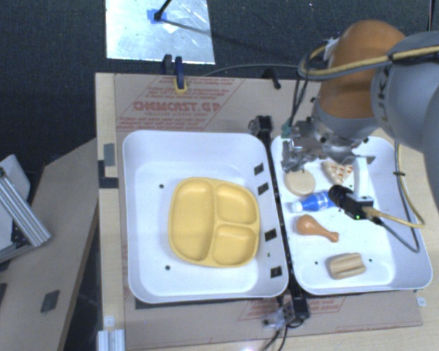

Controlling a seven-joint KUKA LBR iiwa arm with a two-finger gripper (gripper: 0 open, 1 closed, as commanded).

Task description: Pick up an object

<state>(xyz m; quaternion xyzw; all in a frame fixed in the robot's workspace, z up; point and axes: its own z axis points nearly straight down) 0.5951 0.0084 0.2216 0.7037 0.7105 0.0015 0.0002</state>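
The right bin (406,258) holds a round tan disc (301,182), a blue and white bottle (312,202), an orange drumstick-shaped toy (315,227), a tan bread-shaped block (345,265) and a waffle-patterned piece (340,171). My gripper (298,152) hangs over the bin's upper left part, just above the tan disc. The grey arm with its orange band comes in from the upper right and hides the bin's far side. I see nothing between the fingers.
The left bin (150,196) holds a yellow divided plate (212,221). A black divider with clips (274,210) runs between the bins. A black cable with a small device (355,207) lies across the right bin. A foil sheet (159,19) lies behind the bench.
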